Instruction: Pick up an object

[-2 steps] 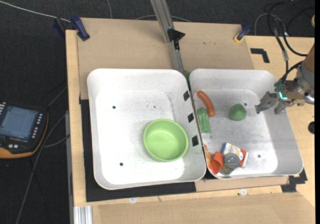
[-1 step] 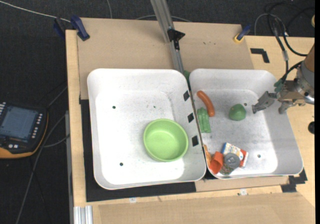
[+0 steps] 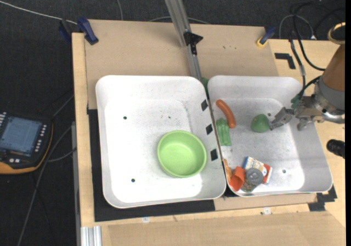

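Pincer fingers are seen spread apart, nothing gripped, in the right bin. Just beside them lies a green ball. A green bowl is placed in the left bin.

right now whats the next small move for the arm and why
Probably a short push toward the green ball and down, so the fingers come either side of it. The gripper sits just beside the ball in the right bin, fingers spread, with nothing between them yet. The ball lies apart from the orange sausage and the green block, so it looks the easiest pick.
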Motion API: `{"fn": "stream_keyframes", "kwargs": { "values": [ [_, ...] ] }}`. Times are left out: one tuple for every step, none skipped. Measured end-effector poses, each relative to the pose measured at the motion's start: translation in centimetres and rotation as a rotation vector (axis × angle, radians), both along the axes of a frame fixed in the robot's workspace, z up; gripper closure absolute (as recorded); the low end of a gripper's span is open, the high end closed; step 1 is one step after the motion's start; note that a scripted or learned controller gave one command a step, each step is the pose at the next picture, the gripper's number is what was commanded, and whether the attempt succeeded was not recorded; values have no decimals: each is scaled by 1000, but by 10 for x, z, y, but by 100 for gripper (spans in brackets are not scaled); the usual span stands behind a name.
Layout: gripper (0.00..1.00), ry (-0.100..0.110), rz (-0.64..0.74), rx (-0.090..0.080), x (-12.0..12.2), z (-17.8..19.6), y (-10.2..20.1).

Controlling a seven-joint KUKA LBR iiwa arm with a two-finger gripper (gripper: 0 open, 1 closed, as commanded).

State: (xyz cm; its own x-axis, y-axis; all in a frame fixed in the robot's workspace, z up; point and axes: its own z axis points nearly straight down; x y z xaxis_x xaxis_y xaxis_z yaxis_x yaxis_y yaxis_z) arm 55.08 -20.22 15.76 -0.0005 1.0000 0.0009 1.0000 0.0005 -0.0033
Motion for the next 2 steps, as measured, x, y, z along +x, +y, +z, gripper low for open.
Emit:
{"fn": "stream_keyframes", "kwargs": {
  "values": [
    [0, 0, 0, 0, 9, -54, 3],
    [0, -3, 0, -1, 9, -62, 3]
  ]
}}
